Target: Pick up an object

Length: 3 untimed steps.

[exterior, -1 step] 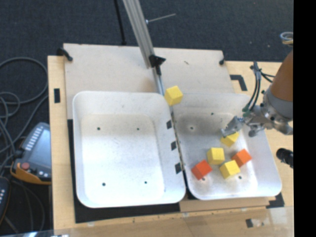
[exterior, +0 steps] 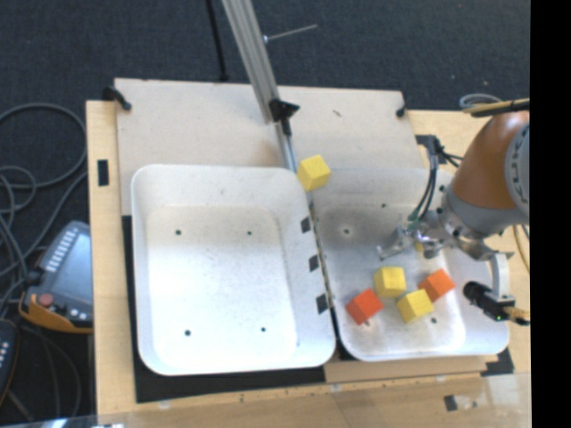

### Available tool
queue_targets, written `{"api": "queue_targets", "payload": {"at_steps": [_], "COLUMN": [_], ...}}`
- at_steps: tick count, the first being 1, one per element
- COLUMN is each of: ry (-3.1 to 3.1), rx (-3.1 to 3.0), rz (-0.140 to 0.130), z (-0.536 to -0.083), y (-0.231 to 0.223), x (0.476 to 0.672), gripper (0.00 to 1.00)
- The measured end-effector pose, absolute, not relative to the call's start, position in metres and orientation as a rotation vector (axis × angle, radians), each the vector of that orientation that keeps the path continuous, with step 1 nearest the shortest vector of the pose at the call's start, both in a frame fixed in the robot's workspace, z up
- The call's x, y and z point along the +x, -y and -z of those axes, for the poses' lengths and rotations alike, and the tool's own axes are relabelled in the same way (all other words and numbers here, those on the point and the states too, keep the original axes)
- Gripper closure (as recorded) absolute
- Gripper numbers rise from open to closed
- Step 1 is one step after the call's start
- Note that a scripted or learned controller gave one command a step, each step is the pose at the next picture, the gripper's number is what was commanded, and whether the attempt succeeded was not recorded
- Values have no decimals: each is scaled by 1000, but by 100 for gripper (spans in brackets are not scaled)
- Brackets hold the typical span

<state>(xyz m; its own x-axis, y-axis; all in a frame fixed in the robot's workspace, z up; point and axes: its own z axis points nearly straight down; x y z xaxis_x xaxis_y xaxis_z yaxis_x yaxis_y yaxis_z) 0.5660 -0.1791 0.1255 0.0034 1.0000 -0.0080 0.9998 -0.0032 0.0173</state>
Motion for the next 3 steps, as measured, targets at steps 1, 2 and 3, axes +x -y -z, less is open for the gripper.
{"api": "queue_targets", "payload": {"at_steps": [1,2,3], "ry": [-2221,-2209,-2228], "rx": [2218,2227,2211], "rz": [0,-6,-5], "z": [-97,-108,-97], "y": [138,140,84], "x": [531,533,568], "gripper": [0,100,100]}}
